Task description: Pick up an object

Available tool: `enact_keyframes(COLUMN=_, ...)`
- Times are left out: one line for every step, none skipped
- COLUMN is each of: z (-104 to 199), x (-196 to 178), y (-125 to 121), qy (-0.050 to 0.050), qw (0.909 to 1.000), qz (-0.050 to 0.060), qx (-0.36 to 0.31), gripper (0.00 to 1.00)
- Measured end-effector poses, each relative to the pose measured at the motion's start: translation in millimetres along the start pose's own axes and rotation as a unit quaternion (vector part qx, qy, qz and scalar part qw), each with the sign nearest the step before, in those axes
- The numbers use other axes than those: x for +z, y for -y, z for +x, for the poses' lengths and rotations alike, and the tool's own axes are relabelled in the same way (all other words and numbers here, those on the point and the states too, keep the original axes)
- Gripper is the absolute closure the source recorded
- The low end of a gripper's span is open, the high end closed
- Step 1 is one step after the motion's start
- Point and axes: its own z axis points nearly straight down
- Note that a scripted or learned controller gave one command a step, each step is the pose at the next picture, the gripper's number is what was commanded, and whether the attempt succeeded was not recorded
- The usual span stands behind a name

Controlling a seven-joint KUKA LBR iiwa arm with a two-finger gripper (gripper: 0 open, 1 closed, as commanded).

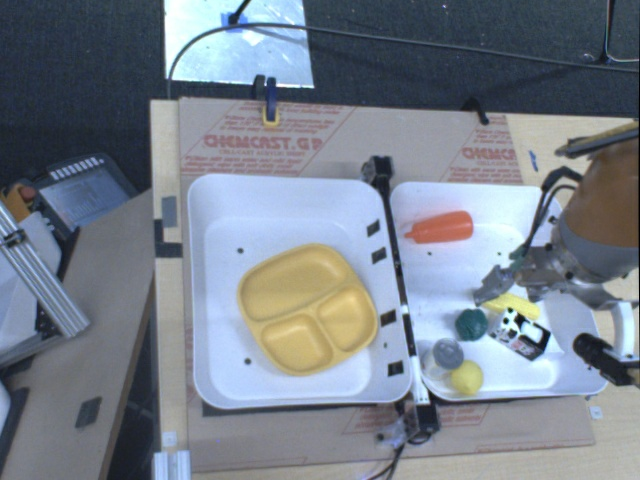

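Note:
The right bin [440,268] holds an orange carrot-shaped piece [440,228] at its back left. Near the front lie a dark green ball [471,323], a grey ball [446,352] and a yellow lemon-like ball [466,376]. A flat yellow piece [518,306] and a black piece with white spots [522,334] lie close together at the middle right. My gripper [492,288] hangs low over the right bin, just left of the yellow piece and above the green ball. I see nothing held in it.
The left bin [215,268] holds a yellow divided plate [305,306]. A black divider [392,268] runs between the two bins. The arm's grey and orange body [600,218] covers the right bin's far right side.

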Motion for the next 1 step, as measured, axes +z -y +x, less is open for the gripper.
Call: enact_keyframes(z=0.3, x=-6.7, y=-3.1, qy=0.001, qw=1.0000, qz=-0.007, qx=-0.002, gripper=0.00)
